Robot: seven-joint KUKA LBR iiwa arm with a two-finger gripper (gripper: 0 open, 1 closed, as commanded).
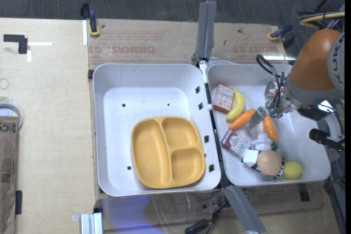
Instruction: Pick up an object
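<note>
Over the right bin (pixel 323 172), your gripper (pixel 256 118) hangs between two carrots (pixel 241 119). You cannot tell its state from this view.

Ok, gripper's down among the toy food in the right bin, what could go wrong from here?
1. The gripper sits between two orange toy carrots; closing may catch neither or just nudge them.
2. The items are crowded: the yellow toy banana and small red-and-white carton lie close by and could get knocked or dragged along.
</note>
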